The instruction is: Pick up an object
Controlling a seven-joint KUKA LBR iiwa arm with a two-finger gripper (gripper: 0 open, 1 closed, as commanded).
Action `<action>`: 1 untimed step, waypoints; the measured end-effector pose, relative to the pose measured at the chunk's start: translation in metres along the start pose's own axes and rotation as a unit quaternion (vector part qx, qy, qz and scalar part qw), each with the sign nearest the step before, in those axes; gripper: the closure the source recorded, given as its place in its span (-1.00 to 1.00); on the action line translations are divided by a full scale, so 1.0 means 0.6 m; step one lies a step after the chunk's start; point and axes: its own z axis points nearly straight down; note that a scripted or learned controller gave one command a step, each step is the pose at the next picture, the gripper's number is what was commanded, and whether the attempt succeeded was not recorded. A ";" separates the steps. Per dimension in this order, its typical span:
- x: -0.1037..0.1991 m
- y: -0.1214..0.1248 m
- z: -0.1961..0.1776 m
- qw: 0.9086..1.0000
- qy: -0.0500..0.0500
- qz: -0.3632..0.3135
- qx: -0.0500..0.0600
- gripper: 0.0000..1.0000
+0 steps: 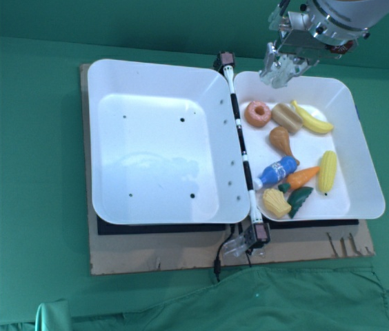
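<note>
Hanging above the far rim of the right bin (360, 185), our gripper (278, 73) shows pale fingers pointing down, but at this slant we cannot tell whether they are apart or together; nothing is visibly between them. Nearest below and toward us lie the donut (257, 114) and the bread roll (287, 117), touching or almost so, with the banana (312, 118) just beyond the roll. Further toward the near rim sit the drumstick (281, 141), the blue bottle (277, 172), the carrot (302, 176), the corn cob (327, 171), a yellow ridged piece (276, 203) and a dark green piece (298, 197), packed closely. The left bin (112, 81) lies across the divider rail (239, 133).

To do this well, we judge the donut the handiest target: closest, lying flat, free on its left side. We should centre over it, line the fingers so neither lands on the roll, and descend straight. The crowded near cluster looks riskier, since a finger could wedge between neighbours.
</note>
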 end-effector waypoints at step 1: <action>0.074 -0.044 -0.220 1.000 0.003 -0.003 -0.004 1.00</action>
